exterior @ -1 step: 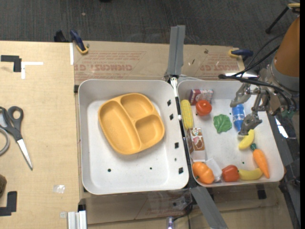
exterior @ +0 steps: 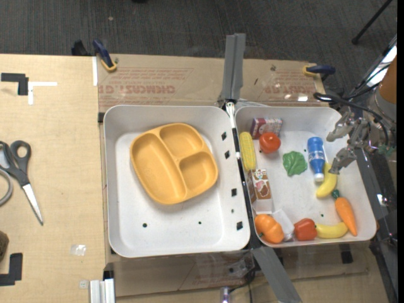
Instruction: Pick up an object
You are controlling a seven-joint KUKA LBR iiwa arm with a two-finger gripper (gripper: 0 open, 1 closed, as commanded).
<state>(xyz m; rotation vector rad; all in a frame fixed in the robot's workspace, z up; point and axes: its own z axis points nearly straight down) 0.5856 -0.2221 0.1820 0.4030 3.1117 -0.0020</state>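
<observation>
The right bin (exterior: 297, 229) holds several toy foods. A blue bottle (exterior: 315, 156) lies near its right side, a green leafy piece (exterior: 294, 163) to the bottle's left and a small banana (exterior: 327, 185) just below it. A carrot (exterior: 345, 214), a second banana (exterior: 331, 230), a red pepper (exterior: 304, 230) and an orange pepper (exterior: 270, 228) line the bin's near edge. A corn cob (exterior: 247, 150), a tomato (exterior: 269, 142) and two small cartons (exterior: 261, 184) lie at the left. My gripper (exterior: 341, 146) hangs open over the bin's right edge, beside the bottle, with nothing between its fingers.
The left bin (exterior: 120, 226) holds a yellow divided plate (exterior: 174, 162). Scissors (exterior: 22, 175) lie on the bench at the far left. Blue clamps (exterior: 105, 55) sit at the back corners, and a grey divider (exterior: 233, 68) runs between the bins.
</observation>
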